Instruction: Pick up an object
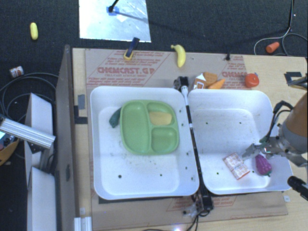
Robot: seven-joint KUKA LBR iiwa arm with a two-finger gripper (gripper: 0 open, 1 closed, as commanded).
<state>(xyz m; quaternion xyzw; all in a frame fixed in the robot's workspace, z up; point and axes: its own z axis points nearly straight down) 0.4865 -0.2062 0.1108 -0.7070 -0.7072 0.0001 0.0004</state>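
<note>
Purple fruit: right bin, near-right corner.
Gripper: just above fruit, fingers spread, gripping nothing.
Packet: left of fruit.

You're looking down on a wooden bench that stands on dark carpet. At twelve o'clock a shiny metal sheet lies on the carpet, catching the light. At ten o'clock a small yellow item sits on the floor, and at nine o'clock black cables loop beside a white stand. At two o'clock a cable runs to an orange plug.
</note>
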